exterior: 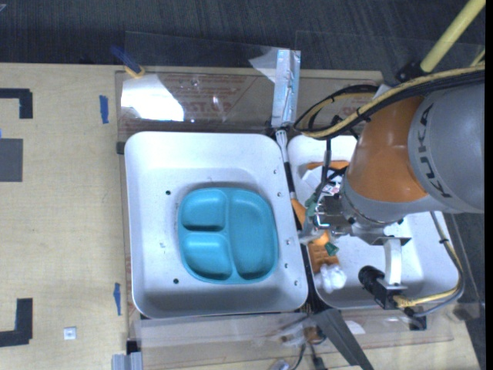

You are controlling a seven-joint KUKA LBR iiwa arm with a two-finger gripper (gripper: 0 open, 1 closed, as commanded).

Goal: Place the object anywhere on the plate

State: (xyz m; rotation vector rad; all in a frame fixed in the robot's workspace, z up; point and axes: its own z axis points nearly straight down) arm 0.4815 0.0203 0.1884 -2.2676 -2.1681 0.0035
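A blue plate (228, 232) with three sections lies in the left white bin (154, 176). My gripper (318, 222) hangs low over the left side of the right bin (431, 272), under the orange-banded wrist, next to the wall between the bins. Small objects lie around it: an orange piece (297, 210) by the bin wall, an orange and green piece (323, 247) just below the gripper, and a white lumpy object (333, 277) nearer the front. Another orange piece (312, 166) peeks out behind the arm. The arm hides most of the right bin.
A clear plastic sheet (192, 99) and a folded clear strip (285, 87) stand behind the left bin. The wooden bench (58, 206) stretches out to the left with black tape marks.
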